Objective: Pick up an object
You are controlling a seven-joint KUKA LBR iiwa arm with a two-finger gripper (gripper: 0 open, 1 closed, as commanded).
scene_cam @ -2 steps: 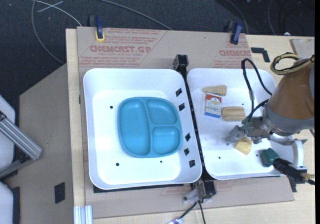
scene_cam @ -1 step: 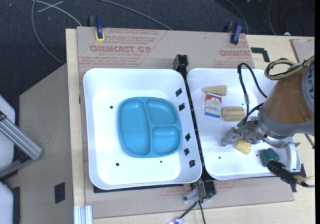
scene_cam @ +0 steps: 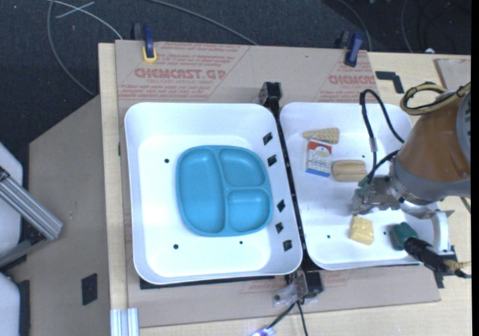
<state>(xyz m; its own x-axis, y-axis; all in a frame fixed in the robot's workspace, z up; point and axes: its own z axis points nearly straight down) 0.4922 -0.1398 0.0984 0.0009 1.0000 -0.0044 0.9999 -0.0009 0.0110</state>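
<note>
In the right white bin (scene_cam: 322,252), gripper (scene_cam: 367,198) above small pale-yellow block (scene_cam: 361,231)
Block looks light, stiff; grip its flat sides; finger state unreadable

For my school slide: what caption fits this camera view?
Robot gripper hovers over the right bin, just above a yellow block, while a blue divided plate sits in the left bin.

Arm (scene_cam: 438,155) reaches in from right, end effector (scene_cam: 368,200) lowered.
</note>
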